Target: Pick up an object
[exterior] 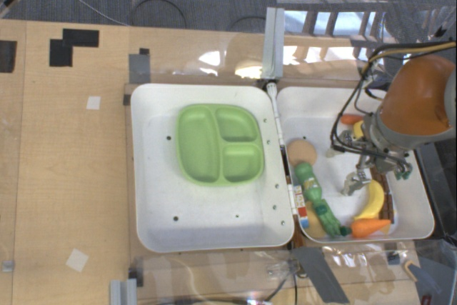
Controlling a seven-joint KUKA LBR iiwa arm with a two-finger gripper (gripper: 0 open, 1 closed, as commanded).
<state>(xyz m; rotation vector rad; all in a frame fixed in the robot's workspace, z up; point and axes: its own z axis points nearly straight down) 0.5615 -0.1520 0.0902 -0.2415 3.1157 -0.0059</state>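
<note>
The banana (pixel 370 201) lay in the right bin (pixel 314 105), near its right wall, curving down toward an orange carrot-like piece (pixel 371 227) that touched its lower end. The hand (pixel 356 182) hung just to the banana's left, low over the bin floor, its metal tips beside the fruit; whether they stood apart or together could not be told, and nothing showed between them. Above it rose the grey arm with its orange band (pixel 418 96), reaching in from the right. Along the bin's left wall lay a green bottle (pixel 309 182), a tan round object (pixel 301 151) above it and a darker green piece (pixel 327 220) below. The left bin (pixel 150 225) held a green divided plate (pixel 219 144). Both bins sat on the wooden desk (pixel 64 175).
</note>
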